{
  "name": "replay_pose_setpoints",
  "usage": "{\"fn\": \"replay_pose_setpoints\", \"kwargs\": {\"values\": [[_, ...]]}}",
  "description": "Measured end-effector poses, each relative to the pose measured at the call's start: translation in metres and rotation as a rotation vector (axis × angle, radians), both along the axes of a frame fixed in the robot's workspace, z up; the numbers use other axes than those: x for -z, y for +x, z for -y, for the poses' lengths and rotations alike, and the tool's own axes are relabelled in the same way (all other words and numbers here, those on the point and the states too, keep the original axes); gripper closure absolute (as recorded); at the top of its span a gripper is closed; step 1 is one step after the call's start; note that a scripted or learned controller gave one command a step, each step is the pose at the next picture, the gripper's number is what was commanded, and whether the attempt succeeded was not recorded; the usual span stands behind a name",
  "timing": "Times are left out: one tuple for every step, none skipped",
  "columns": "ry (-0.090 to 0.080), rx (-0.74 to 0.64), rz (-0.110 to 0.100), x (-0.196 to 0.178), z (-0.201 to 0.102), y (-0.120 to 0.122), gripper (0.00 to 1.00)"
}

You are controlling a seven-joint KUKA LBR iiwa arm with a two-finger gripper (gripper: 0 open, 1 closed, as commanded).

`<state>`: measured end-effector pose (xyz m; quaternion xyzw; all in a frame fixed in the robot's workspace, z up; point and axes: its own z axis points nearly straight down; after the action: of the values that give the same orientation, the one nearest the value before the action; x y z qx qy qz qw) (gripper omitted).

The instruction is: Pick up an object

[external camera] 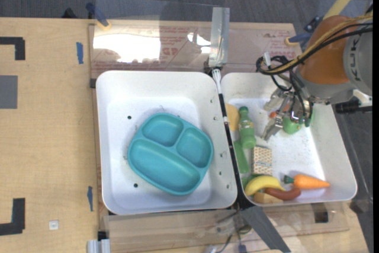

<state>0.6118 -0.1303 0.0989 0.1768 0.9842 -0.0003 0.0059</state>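
Two bins on the table [41, 127]; claw [283, 121] sits over the right bin [331, 145], upper middle, arm [331, 59] coming in from the right; a small green object [291, 125] sits right at the fingertips, looks pinched between them, though the metal fingers and cabling clutter the spot; judgement: claw closed on the green object, grasp not certain.

Step in hand: looks like grasp made or being made, lift not yet evident; green object appears at or just above the bin floor, can't tell which.

Other candidates, relative to claw: green bottle [245, 134] just to its left, lying along the divider; yellow piece [233, 118] left of that, against the bin wall; patterned square [262, 158] below-left, near; banana [263, 184] further below-left, touching a reddish-brown item [283, 194]; carrot [308, 182] below, well apart; teal divided plate [172, 154] far left in the left bin [112, 103], no part of this try.

Next move calls for: straight vertical lift, slow; check the green object rises with the fingers; it's small and rounded, so slip is likely if the pinch is off-centre; keep clear of the bottle on the left during retract; if it drops, reopen and re-approach from above.
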Motion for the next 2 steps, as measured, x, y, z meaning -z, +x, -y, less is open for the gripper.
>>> {"fn": "replay_pose_setpoints", "kwargs": {"values": [[-0.001,-0.116,-0.002,0.011,0.036,0.017,0.0],[-0.001,-0.161,-0.002,0.011,0.035,0.035,0.0]]}}
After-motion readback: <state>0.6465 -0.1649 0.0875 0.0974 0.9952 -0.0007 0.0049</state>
